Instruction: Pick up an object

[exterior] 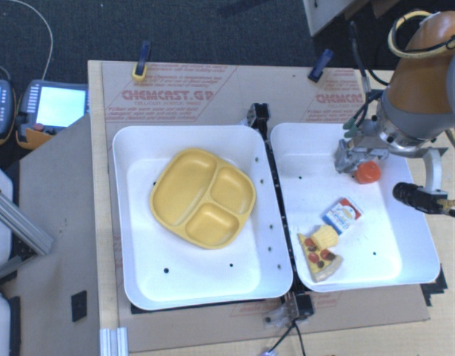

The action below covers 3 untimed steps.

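orange ball [369,172]: half hidden behind pincer [349,162] | pincer fingers: state unreadable | arm [424,73]: cut off at right edge | blue packet [341,215] print: too small to read

The arm [420,73] came in from the upper right of the frame, its gripper [351,156] angled down-left, low at center right.

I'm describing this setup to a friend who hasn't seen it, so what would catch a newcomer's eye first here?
First the yellow divided plate, lying alone in the middle of the left bin. Next the grey and orange arm, reaching in from the right with its gripper low over the far part of the right bin, right beside a small orange ball. Nearer in that bin lie a small blue and white carton and a toy pizza slice.
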Tool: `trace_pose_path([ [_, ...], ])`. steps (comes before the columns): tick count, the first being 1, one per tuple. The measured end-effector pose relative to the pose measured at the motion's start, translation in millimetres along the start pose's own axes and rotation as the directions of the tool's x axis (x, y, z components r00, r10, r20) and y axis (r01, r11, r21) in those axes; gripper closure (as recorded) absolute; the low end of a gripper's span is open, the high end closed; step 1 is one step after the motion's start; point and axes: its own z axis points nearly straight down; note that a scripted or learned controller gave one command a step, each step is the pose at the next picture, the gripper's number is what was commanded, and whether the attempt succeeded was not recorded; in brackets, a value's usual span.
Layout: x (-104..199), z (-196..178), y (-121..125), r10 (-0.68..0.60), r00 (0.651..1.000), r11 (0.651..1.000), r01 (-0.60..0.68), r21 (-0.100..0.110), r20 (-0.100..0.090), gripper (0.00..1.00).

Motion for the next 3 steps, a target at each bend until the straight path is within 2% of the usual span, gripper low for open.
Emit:
trace_pose_path([
  [1, 51.5, 10.1, -15.5, 0.0, 1.0, 1.0, 0.0, 0.0, 0.0, 1.0],
  [3, 170.6, -4.6, -38.4, -0.002, 1.0, 1.0, 0.002, -0.005, 0.001, 1.0],
])
